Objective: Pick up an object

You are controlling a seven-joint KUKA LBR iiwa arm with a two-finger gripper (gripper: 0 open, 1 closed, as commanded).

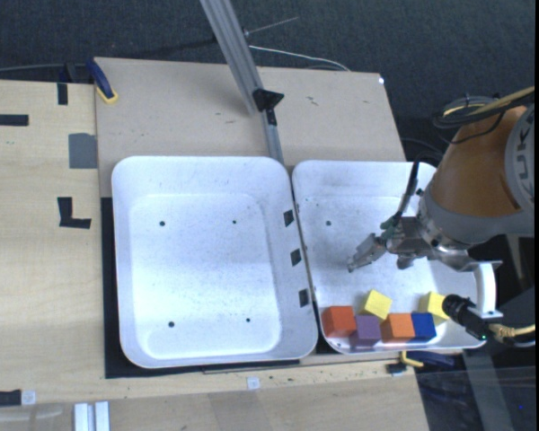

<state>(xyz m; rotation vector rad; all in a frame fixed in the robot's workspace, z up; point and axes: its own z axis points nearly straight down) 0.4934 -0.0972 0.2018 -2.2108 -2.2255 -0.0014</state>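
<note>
Blocks are sitting bunched along the near edge of the right bin: an orange block, a purple block, a yellow block, another orange one and a blue block. Claw is hovering over bare bin floor just above them, holding nothing; can't tell if it's apart or together. Left bin is sitting alongside on the bench.

Grey arm, bulky and rounded, and there's the broad orange band wrapping it above the wrist. Part of a dark letter shows on the grey shell at the far right. A thin black cable runs alongside. Below the band, a dark metallic wrist narrows into the gripper, with 2 slim grey fingers.
</note>
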